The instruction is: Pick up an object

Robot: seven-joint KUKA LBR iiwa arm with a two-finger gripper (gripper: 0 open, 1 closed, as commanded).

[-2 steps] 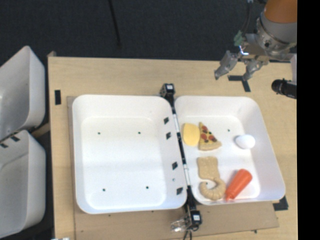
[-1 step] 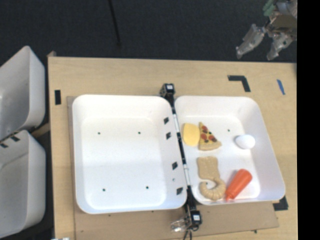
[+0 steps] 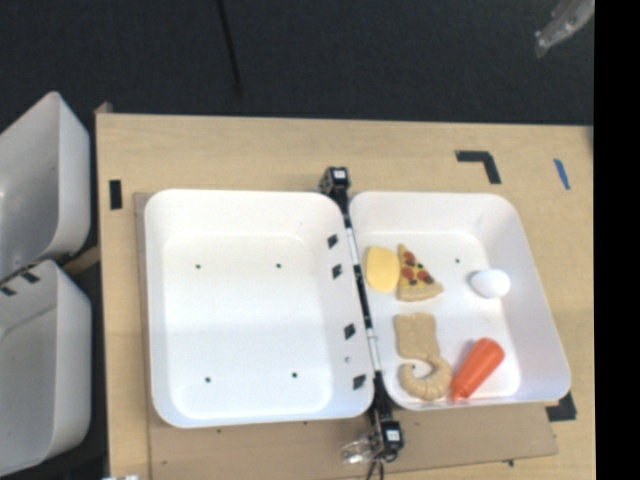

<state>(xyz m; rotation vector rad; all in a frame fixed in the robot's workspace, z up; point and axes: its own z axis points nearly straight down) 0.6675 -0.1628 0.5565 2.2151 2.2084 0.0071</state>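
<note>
Two white bins are set side by side on the wooden bench (image 3: 250, 148). Within the right bin (image 3: 500, 218) are gathered a yellow disc (image 3: 380, 269), a toy pizza slice (image 3: 416, 274), a white egg (image 3: 489, 283), a tan cracker (image 3: 414, 334), a curled shrimp (image 3: 427, 378) and an orange carrot (image 3: 477, 367). Whether the gripper (image 3: 566, 18), seen blurred at the top right, is parted cannot be told.

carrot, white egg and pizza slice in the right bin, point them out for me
carrot (image 3: 476, 367), camera view, middle of its orange body
white egg (image 3: 490, 284), camera view, centre of the shell
pizza slice (image 3: 415, 273), camera view, on the topped face near the crust
</note>
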